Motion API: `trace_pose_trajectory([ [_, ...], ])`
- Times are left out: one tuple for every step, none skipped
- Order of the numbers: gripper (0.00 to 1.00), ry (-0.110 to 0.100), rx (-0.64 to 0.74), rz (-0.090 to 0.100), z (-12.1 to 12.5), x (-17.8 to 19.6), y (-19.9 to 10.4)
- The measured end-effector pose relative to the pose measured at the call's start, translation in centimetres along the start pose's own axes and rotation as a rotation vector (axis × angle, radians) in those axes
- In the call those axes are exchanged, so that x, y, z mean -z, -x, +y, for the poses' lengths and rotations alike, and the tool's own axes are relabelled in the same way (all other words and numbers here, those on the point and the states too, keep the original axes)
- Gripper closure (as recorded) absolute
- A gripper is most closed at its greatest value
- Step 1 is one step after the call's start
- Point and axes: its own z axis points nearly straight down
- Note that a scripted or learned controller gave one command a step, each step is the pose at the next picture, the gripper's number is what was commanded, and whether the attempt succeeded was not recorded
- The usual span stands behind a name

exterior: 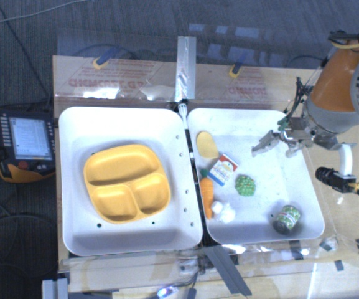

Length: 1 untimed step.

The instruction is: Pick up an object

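Note:
My gripper (274, 146) hangs over the upper right part of the right bin (303, 185), fingers spread open with nothing between them. Below and left of it lie a green knobbly ball (246, 185), a small red, white and blue box (223, 169) and a yellow rounded piece (206, 144). An orange carrot (206, 195) rests along the bin's left wall, with a small white item (226, 213) beside it. A green-labelled can (286, 218) lies near the front right corner.
The left bin (73, 142) holds a yellow divided tray (127, 182). A metal strip (186, 67) stands at the back between the bins. A teach pendant (22, 144) lies on the floor at the left. The arm's orange band (338, 80) is at the right.

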Motion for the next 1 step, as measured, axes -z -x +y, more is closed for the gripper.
trace_pose_trajectory([
  [0.00, 0.000, 0.089, -0.001, -0.18, -6.89, -5.77],
])
